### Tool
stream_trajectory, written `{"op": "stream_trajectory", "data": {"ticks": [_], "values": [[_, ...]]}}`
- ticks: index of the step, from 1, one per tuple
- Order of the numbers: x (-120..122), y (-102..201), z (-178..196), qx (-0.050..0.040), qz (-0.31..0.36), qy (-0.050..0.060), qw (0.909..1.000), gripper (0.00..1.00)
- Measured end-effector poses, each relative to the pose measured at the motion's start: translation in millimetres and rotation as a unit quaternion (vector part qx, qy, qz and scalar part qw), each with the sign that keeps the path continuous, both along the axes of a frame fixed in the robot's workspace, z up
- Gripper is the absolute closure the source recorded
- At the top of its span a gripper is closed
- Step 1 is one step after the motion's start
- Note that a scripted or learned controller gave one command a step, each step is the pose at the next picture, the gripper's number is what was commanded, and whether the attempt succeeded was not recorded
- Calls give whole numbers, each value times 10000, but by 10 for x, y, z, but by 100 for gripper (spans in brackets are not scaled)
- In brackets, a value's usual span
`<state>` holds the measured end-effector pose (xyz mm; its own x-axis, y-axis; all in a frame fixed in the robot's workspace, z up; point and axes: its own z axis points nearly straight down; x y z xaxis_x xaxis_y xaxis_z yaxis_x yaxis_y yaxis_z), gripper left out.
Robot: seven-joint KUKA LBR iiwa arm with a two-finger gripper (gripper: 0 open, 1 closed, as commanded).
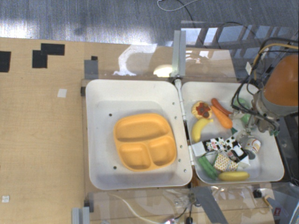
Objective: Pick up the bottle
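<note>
The bottle (252,145) lies in the right bin (275,171), just beside the gripper (243,136); its opening I cannot tell.

A single fixed camera looked down at a slant from above the worktop (42,125), far enough to take in both white bins (100,139) side by side, with the arm (280,85) entering from the right.

Grey arm (275,92) reaching from right, tool (243,136) lowered
</note>
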<state>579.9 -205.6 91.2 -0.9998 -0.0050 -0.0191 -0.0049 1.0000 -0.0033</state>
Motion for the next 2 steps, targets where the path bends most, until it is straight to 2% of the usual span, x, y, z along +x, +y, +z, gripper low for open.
{"op": "stream_trajectory", "data": {"ticks": [1, 2], "values": [[-769, -3, 1175, 14, -802, 34, 9968, 0], [-906, -4, 2360, -9, 360, 29, 9993, 0]]}}
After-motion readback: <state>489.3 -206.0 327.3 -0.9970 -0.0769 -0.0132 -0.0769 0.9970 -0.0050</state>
